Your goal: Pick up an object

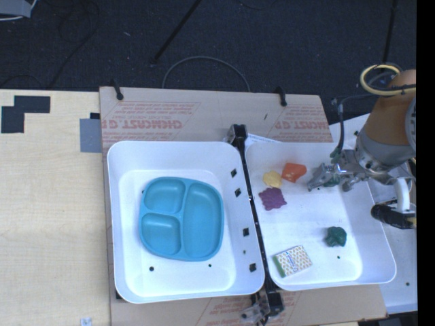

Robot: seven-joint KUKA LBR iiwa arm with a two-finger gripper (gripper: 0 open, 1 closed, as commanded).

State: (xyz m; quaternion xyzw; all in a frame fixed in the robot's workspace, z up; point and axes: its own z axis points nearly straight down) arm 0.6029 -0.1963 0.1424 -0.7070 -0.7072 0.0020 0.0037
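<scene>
My gripper (317, 178) hangs over the upper right part of the right bin (370, 263), its fingers pointing left, open with nothing between them. Just to its left lies an orange piece (294, 172), then a yellow piece (272, 178) beside it. A purple piece (272, 198) lies below the yellow one. A dark green lump (335, 236) rests lower in the bin, under the gripper's side. Near the front edge lies a small patterned card-like block (293, 260).
The left bin (129, 161) holds a blue divided plate (182, 218). A black divider (246, 209) runs between the two bins. The arm (391, 124) enters from the right over the right bin's rim.
</scene>
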